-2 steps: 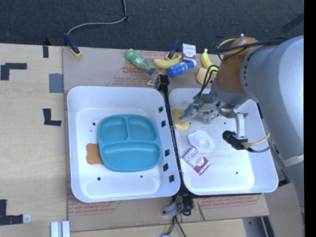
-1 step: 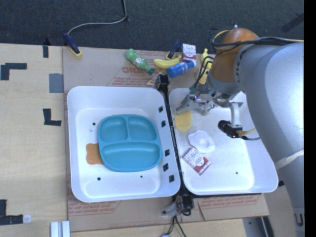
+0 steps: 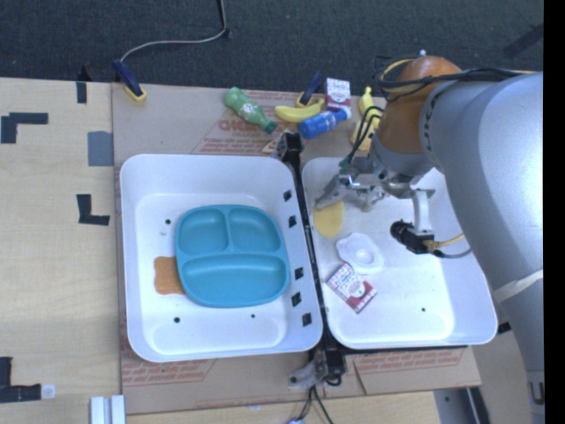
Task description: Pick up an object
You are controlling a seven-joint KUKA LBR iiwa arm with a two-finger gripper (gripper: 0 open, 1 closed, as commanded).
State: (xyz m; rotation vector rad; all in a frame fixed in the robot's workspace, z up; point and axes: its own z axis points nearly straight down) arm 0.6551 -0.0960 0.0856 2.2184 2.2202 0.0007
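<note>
From my remote feed the arm (image 3: pixel 481 140) is this chunky rounded thing, smooth light grey shell, with a glossy orange band (image 3: pixel 408 104) wrapped above the wrist. Black cables loop over that orange section, more wiring trails by the wrist, and the gripper (image 3: pixel 357 188) end is bare silvery metal with black bits
</note>
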